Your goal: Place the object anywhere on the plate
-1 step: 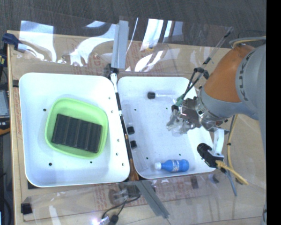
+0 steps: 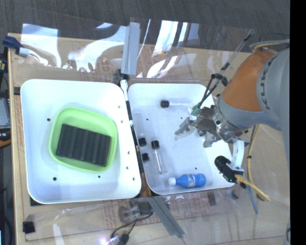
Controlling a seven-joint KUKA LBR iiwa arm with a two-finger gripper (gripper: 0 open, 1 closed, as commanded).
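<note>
Jaws (image 2: 186, 128) hang above the right bin (image 2: 143, 93), open or closed unclear. Blue bottle (image 2: 188, 180) lies well below them; green plate (image 2: 83, 140) far left. Risk: bottle rolls, grasp misses.

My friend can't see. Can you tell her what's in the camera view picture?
A robot arm's gripper hovers over the right bin, which holds a small blue bottle and a few small dark-capped tubes. The left bin holds a green plate with a dark ridged block on it.
</note>
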